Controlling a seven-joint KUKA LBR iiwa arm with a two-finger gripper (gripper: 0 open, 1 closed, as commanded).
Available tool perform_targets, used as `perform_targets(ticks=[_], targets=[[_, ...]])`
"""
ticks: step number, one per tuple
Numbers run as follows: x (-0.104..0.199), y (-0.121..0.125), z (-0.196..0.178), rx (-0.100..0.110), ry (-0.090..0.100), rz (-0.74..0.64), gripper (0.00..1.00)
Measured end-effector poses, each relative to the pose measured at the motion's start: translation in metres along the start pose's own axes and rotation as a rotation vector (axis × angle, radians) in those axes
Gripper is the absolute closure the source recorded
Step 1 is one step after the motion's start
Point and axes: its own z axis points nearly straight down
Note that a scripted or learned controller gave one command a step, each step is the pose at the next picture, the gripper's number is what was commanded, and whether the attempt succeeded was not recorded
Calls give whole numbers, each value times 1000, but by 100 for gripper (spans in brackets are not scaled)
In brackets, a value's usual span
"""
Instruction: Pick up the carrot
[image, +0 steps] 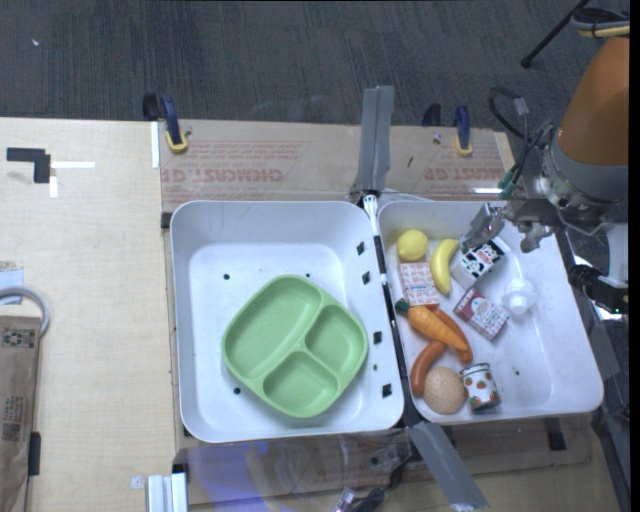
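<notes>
In the right bin (560, 385), the carrot (440, 327) lies slantwise near the left wall, just above a sausage (425, 366) and an egg (445, 390). The jaws (497, 228) hover over a small carton (479, 261); their opening cannot be told.

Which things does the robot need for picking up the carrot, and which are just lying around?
For the job:
carrot
tool
right bin, where the carrot lies

Just lying around:
lemon
banana
sausage
potato
small can
milk carton
two little boxes
green plate in the left bin
</notes>
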Motion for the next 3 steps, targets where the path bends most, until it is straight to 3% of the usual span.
perform_targets(ticks=[1,2,3], targets=[[20,-8,55,-1,0,-245,0],[-10,-13,152,-3,0,-513,0],[-7,-51,178,-19,-8,-902,0]])
